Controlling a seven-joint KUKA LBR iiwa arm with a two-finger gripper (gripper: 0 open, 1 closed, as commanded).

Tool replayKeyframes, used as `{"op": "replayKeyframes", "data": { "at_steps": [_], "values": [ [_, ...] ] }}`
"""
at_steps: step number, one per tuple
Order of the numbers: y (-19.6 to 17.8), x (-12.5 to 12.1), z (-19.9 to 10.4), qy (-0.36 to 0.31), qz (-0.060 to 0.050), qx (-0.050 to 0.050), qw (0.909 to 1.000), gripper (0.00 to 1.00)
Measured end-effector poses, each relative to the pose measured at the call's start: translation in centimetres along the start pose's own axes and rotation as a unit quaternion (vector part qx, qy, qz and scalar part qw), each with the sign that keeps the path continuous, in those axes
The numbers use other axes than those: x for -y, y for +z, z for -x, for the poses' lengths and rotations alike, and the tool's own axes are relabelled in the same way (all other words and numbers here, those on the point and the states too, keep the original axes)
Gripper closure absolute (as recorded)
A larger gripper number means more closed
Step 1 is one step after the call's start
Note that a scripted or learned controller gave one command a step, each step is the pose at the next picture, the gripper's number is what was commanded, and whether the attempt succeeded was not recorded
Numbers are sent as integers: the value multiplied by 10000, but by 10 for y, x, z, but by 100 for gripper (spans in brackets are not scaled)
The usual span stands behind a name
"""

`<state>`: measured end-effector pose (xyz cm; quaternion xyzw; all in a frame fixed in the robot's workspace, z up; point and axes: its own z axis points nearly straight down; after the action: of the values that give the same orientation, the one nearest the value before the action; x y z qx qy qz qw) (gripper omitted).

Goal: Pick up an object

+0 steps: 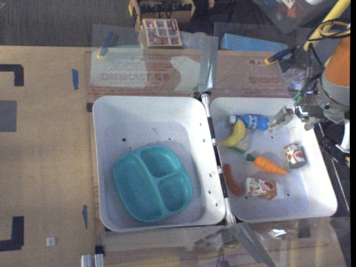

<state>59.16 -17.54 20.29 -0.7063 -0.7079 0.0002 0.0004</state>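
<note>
The objects for picking lie in the right bin (321, 202), in the right half of the frame. A blue bottle (251, 121) lies on its side near the bin's upper edge, with a banana (236, 134) just below and left of it, the two touching or nearly so. A carrot (267, 164) is seen at the bin's middle, its green end toward the left. A small can (294, 155) lies to the right of the carrot, apart from it. A brown sausage (232, 180) lies at the lower left of the bin, near the wall shared with the other bin, and a small carton (261, 188) is seen just right of it.

The gripper (282, 118) is seen at the upper right of the bin, just right of the bottle's cap end. Its metal fingers are pointed toward the left and appear slightly spread; nothing is seen pinched between them. Whether the bottle is touched cannot be told. The arm (338, 82) enters from the frame's right edge, with its orange band visible.

In the left bin (105, 115), a teal divided tray (153, 182) is seen at the lower middle, lying flat with three compartments. The bench (44, 149) is marked with black corner marks and blue tape strips at the left of the frame. A cardboard box (161, 1) stands beyond the bins at the top.
</note>
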Motion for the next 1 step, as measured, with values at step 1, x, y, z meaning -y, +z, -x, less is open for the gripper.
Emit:
{"op": "replayKeyframes", "data": {
  "at_steps": [1],
  "values": [
    [100, 30, -27, -158, 117, 33, 9998, 0]
  ]
}}
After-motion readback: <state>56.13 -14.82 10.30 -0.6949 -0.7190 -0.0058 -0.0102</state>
